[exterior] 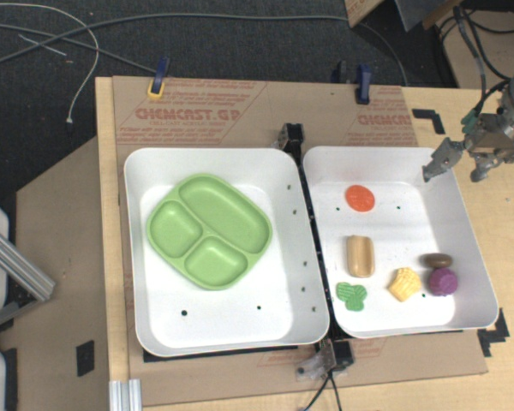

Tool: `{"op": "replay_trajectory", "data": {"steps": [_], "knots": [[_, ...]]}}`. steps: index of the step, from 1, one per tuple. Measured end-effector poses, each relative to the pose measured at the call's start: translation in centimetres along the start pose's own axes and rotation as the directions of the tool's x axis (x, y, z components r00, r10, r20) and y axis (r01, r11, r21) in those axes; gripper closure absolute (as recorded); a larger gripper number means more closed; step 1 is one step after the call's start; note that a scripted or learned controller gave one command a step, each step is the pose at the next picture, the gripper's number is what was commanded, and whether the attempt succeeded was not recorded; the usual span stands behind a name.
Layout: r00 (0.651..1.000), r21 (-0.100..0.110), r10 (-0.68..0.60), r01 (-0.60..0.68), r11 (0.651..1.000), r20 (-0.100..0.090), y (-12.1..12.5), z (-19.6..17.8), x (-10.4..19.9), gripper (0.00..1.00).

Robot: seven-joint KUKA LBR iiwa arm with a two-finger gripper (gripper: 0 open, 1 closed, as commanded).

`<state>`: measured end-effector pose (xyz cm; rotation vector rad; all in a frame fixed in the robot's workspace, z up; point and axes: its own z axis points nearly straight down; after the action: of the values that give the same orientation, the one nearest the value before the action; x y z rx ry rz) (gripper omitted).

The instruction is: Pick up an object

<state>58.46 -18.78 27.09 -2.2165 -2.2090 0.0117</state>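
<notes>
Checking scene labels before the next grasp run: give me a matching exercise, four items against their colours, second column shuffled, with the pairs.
Items:
1. divided plate in the left bin
2. round flat piece
3. ball
4. corn-like piece

Colours:
A. purple
B. yellow
C. light green
D. orange-red

Pairs: 1-C, 2-D, 3-A, 4-B

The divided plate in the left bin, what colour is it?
Light green all over. The divided plate shows clearly in the camera view.
</notes>
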Motion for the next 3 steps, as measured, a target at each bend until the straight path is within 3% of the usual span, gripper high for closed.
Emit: {"op": "replay_trajectory", "data": {"steps": [1,3], "knots": [[1.000,-0.013,-0.004,0.004,1.000,0.003,0.2,-0.8,0.1,0.00],[1.000,-0.012,-0.003,0.003,1.000,0.002,-0.9,7.9,0.6,0.00]]}}
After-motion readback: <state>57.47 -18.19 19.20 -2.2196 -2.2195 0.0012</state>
